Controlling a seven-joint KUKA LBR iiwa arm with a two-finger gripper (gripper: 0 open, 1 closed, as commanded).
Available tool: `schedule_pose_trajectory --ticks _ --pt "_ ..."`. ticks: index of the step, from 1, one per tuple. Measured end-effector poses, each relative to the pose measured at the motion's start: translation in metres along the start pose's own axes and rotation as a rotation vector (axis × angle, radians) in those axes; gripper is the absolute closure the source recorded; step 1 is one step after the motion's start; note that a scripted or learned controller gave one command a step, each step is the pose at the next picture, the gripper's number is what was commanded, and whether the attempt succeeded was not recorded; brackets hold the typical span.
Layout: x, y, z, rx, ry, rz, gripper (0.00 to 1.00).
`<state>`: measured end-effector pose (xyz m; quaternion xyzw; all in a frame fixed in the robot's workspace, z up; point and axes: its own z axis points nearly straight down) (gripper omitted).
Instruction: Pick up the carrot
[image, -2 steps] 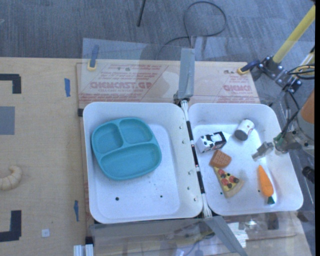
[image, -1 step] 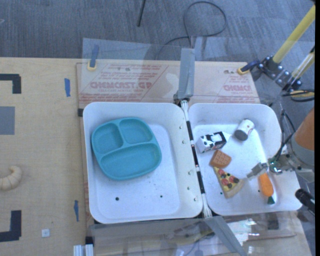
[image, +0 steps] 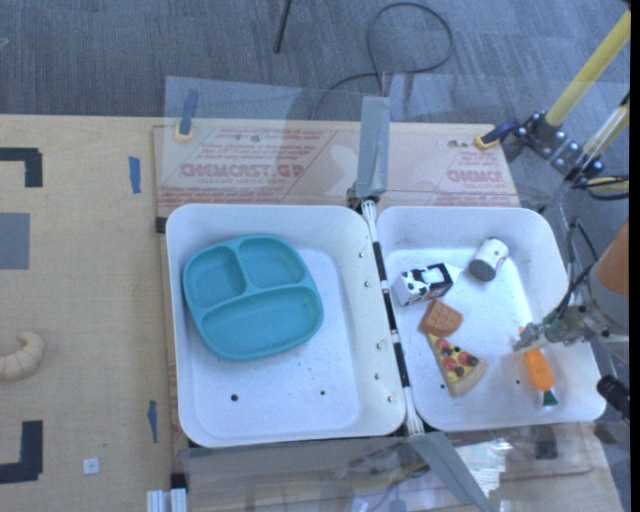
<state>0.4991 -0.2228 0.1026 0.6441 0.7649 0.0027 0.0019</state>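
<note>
Gripper (image: 545, 335) lower right of frame, just above carrot (image: 539, 368), likely lining up grab; finger state unclear.

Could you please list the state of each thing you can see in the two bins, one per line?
carrot: lying flat in the right bin, near its right wall, not lifted.
tool: low over the right bin, just above the carrot's upper end.
pizza slice: lying flat, topping side up.
waffle: lying flat, beside the pizza slice.
grey cup: tipped on its side.
toy cow: on the bin floor near the divider.
teal divided plate: right way up, in the left bin.
</note>
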Motion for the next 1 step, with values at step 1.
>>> schedule_pose_trajectory --ticks 1 --pt "0.0849 -0.0031 -0.1121 0.005 -0.001 -0.159 1.00"
